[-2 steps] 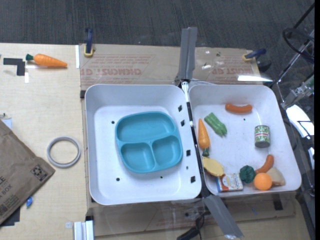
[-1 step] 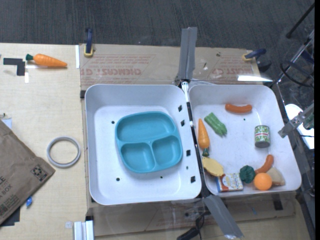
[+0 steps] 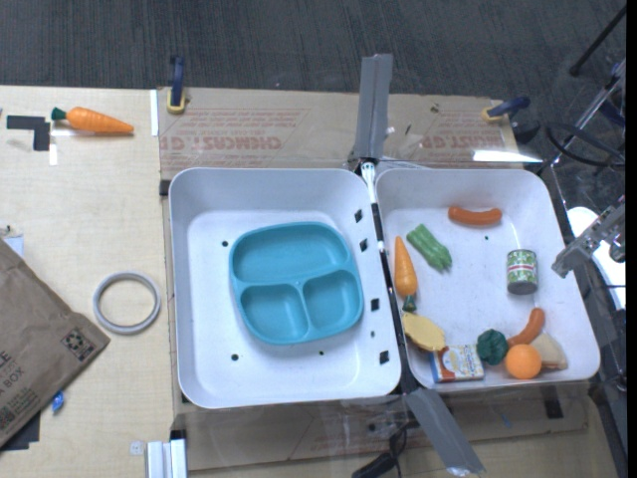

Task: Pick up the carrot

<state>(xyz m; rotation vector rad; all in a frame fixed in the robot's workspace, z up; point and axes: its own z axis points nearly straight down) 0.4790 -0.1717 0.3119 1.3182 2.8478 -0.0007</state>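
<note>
Camera view, from above at a slant: two white bins are sitting side by side on the bench. The left bin is holding a teal divided plate, lying flat near its middle.

The right bin is carrying the clutter. The carrot is lying in this bin, close to its left wall, long axis running roughly top to bottom w/ the green tip at the lower end. Just to its right a green veg piece is lying at a slant, apart from it. Below the carrot a yellow piece is resting near the bin's lower left corner, and a small carton is lying just beside that. A sausage is lying across the upper part of the bin. A small can is standing upright toward the right wall. Along the bottom right a broccoli, an orange and a second sausage are crowding together.

The gripper is showing as a grey metal part at the right, hanging by the right bin's rim, well apart from the carrot & w/ nothing seen in it. Open or closed: can't tell from here.

On the wood surface left of the bins, a second carrot is lying near the top left corner, a tape ring is lying flat lower down, and a cardboard box is poking in at the lower left.
</note>
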